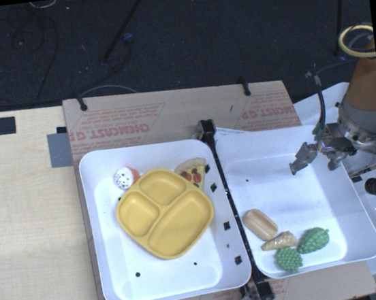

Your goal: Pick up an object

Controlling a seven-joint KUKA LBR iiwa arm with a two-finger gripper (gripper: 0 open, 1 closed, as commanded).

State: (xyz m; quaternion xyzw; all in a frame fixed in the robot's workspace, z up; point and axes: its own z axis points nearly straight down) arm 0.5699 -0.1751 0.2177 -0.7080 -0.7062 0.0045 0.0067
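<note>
My gripper (318,158) hangs over the right bin's (273,169) upper right part, fingers spread open with nothing between them. Well below it, near the bin's front, lie a tan bread roll (260,224), a small tan pastry piece (279,241) and two green bumpy fruits (312,240) (289,259). In the left bin (115,272) a yellow divided plate (165,212) sits tilted, with a pizza slice (192,172) at its upper right and a white-and-red toy (124,178) at its upper left.
A black divider clamp (223,196) runs between the two bins. Brown cardboard (170,117) lies under them, with a light wooden bench top (27,229) to the left. The arm's orange band (366,81) rises at the right edge.
</note>
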